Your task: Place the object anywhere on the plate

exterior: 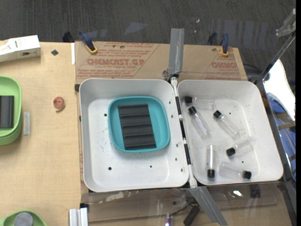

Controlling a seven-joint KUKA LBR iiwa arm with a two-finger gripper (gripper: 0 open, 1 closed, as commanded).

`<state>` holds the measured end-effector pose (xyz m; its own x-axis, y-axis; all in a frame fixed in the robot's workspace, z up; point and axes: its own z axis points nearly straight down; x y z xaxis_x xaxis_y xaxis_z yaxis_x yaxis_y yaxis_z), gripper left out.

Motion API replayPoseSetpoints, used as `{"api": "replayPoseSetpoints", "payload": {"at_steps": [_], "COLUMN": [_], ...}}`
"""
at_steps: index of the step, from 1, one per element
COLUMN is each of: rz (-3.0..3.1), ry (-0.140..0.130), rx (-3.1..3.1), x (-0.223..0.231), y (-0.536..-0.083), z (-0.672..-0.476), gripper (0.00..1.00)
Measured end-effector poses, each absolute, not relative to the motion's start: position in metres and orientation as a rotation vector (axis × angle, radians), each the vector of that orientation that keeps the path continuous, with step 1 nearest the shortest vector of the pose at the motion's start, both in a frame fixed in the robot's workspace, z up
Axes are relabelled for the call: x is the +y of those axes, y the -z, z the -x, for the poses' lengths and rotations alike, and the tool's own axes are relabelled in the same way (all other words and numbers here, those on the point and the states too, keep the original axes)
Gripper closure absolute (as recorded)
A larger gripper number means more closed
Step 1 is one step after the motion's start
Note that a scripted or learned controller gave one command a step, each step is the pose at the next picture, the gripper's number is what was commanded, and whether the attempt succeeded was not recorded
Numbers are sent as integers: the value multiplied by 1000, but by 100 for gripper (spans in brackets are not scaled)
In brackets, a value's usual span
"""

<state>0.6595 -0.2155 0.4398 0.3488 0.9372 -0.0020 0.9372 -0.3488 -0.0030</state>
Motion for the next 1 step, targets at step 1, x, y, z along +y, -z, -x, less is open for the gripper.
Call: {"api": "replayPoseSetpoints", "payload": {"at_steps": [1], "rz": [2686], "ry": [-6], "rx": [-1626], "x": [-213], "y": [-440], "z": [-659], "gripper": [0]}}
